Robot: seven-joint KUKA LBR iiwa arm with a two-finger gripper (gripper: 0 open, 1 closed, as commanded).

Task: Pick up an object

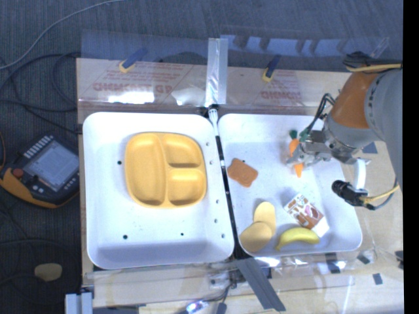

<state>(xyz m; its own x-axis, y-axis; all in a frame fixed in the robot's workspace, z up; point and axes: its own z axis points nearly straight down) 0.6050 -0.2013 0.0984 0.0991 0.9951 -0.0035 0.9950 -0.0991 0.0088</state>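
In the right bin [340, 244], my gripper [306, 152] is down over a small orange carrot [294, 147] with a green top. The carrot's orange tip sticks out just below the gripper. The rest of the carrot is hidden under the gripper body. Also in this bin are a brown toast-like piece [242, 173], two pale yellow rounded pieces [260, 225], a banana [298, 237] and a white and brown packet [305, 211].
The left bin [105, 241] holds a yellow divided plate [165, 169]. A ridge [222, 175] separates the two bins. The arm [366, 110] enters from the right over the right bin's far corner. A black cable end [347, 191] hangs near that bin's right wall.
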